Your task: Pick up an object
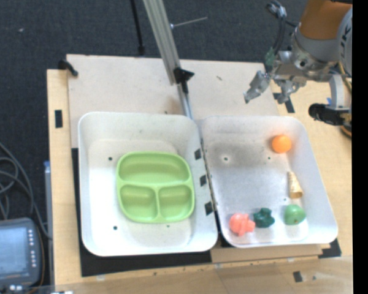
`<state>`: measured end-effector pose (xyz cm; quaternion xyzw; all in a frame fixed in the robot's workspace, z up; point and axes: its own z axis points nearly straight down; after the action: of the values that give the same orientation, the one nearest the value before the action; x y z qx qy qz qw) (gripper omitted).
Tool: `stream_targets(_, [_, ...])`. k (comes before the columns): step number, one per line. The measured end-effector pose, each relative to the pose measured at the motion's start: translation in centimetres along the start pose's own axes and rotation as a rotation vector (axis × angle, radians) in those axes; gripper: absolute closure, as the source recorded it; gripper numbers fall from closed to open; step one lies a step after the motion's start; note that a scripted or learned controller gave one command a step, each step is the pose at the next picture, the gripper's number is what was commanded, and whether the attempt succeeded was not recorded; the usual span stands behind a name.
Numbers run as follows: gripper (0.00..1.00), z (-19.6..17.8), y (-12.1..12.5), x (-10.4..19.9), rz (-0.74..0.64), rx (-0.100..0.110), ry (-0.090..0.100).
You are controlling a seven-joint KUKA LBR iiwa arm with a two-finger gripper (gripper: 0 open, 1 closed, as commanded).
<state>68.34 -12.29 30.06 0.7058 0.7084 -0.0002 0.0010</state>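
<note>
My tool (271, 90) hangs with its metal fingers spread wide and nothing between them, above the bench's far edge, just beyond the right white plastic bin's (316, 164) far rim. Nearest it, by that bin's far right corner, lies the small smooth orange ball (281, 143). I would descend straight over it, since a round, slick thing may roll. Along the near wall sit a pink lumpy toy (241, 223), a dark green toy (263, 217), and a green rounded piece (294, 214).

At upper right the gripper (271, 90) hangs above the right bin (245, 164), which holds 5 small objects; a green tray (154, 187) fills the left bin (98, 164).
</note>
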Motion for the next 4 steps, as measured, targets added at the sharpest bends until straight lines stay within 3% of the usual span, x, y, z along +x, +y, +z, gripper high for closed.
stream_targets(1, [0.0, 0.0, 0.0, 0.0, -0.001, 0.001, -0.001])
stream_targets(3, [0.0, 12.4, 0.0, -0.4, 0.004, 0.006, 0.0])
stream_targets(4, [0.0, 16.7, 0.0, 0.0, 0.001, 0.004, 0.0])
